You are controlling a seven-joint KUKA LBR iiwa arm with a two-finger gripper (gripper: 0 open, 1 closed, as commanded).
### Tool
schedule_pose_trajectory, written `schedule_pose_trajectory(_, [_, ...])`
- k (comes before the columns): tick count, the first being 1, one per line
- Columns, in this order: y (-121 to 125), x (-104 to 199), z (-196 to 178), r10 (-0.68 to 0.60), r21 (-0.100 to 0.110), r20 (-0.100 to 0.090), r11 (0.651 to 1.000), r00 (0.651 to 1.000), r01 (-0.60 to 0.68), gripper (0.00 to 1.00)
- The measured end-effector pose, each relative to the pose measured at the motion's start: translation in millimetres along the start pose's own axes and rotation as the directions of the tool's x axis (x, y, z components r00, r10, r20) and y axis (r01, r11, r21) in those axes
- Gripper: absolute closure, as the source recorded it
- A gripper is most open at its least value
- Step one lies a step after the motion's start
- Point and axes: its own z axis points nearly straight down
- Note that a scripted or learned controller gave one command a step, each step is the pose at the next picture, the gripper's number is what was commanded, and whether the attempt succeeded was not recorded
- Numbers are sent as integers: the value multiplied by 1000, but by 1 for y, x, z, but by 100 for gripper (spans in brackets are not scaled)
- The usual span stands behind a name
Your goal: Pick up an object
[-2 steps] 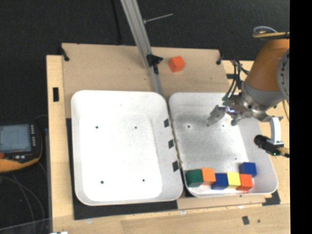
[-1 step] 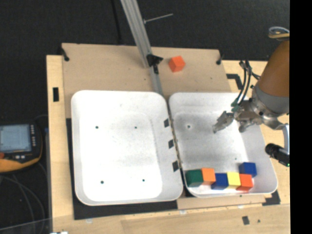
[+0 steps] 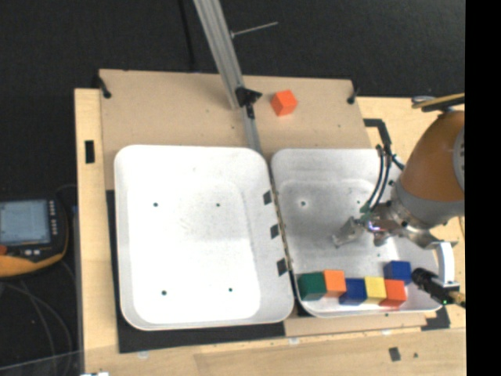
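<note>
Several small blocks lie in a row along the front wall of the right bin (image 3: 329, 167): a green block (image 3: 311, 285), an orange block (image 3: 334, 280), a blue block (image 3: 353, 290), a yellow block (image 3: 376, 287), an orange-red block (image 3: 394, 291) and another blue block (image 3: 398, 270). My gripper (image 3: 350, 233) hangs over the middle of the right bin, behind the row of blocks and apart from them. Nothing shows between its fingers.
The left bin (image 3: 196, 233) sits beside the right one. A lone orange cube (image 3: 283, 103) rests on the brown board behind the bins. A slanted metal rail (image 3: 223, 45) rises from between the bins. A handheld device (image 3: 27, 229) lies off the bench at far left.
</note>
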Motion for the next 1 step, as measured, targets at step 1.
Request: schedule_pose_trajectory(1, [30, 14, 33, -6, -8, 1, 1000, 1000, 6, 0])
